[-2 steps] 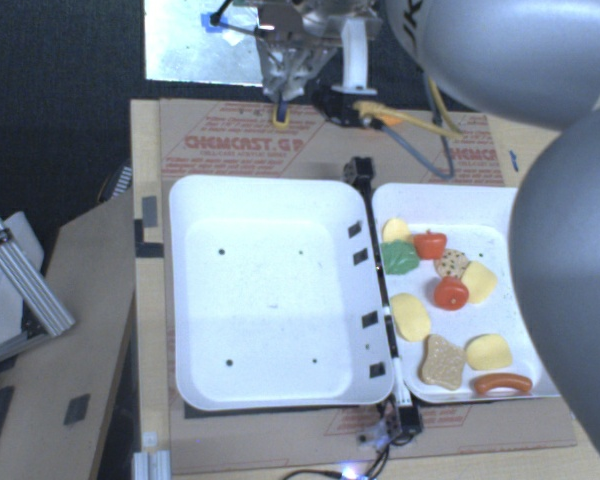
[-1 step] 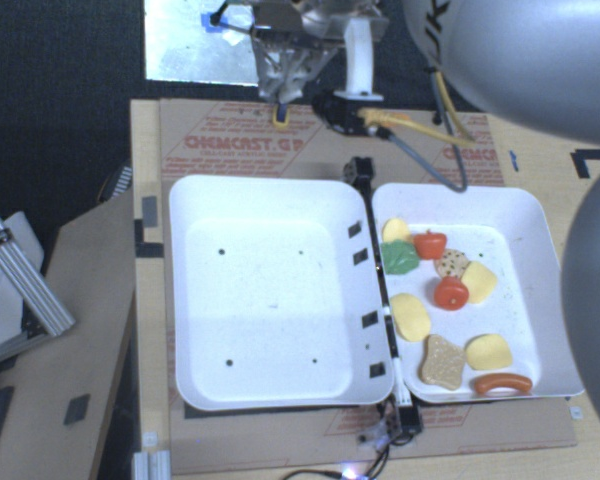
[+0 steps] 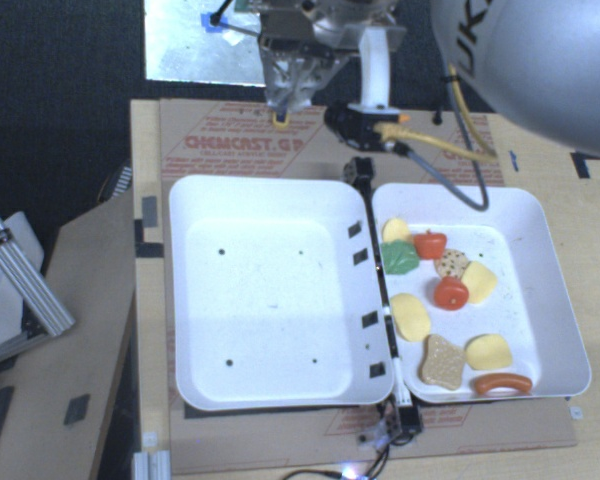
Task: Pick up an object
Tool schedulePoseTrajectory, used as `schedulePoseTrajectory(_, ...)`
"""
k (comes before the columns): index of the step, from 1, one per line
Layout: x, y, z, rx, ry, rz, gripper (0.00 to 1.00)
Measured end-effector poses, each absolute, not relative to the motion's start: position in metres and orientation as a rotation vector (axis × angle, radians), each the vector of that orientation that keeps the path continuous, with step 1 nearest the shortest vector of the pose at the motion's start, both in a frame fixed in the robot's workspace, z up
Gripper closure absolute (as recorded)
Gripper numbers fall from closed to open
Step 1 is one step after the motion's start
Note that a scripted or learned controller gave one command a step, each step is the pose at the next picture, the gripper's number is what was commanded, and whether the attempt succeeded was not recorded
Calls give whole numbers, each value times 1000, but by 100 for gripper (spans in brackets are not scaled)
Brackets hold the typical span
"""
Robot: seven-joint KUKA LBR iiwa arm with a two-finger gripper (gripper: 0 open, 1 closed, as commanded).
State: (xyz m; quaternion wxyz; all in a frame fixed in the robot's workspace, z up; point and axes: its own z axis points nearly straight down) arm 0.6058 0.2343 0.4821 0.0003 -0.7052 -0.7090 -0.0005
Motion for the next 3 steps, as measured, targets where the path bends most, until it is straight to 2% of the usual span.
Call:
schedulePoseTrajectory(1, 651, 233, 435, -2222, -2224, -5, 100)
schedulePoseTrajectory(2, 638, 234, 465, -2217, -2226, -5, 100)
schedulePoseTrajectory(3, 661, 200, 426, -2221, -2224, -3, 100)
